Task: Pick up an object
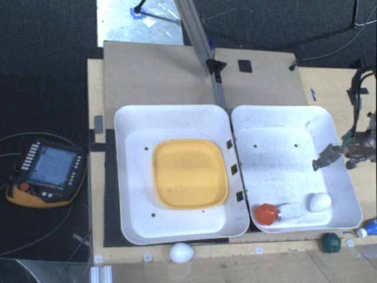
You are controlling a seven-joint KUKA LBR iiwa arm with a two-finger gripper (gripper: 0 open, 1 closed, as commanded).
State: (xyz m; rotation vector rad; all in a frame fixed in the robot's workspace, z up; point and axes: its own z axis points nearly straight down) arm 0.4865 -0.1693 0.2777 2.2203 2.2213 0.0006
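Observation:
In the right bin [283,131], near its front wall, lie a red ball-like object [265,213], a small clear and white piece [290,210] next to it, and a white egg-shaped object [319,202]. A yellow square plate [190,173] sits in the middle of the left bin [132,158]. My gripper [336,161] hangs over the right bin's right rim, above and behind the white egg shape. Its dark fingers [323,158] stand apart, open, with nothing between them.
On the bench in front of the bins lie another white egg shape [181,252], a green ball [330,242] and a blue and white item [367,229]. A teach pendant [44,174] rests at the far left. A metal post [199,34] slants up behind the bins.

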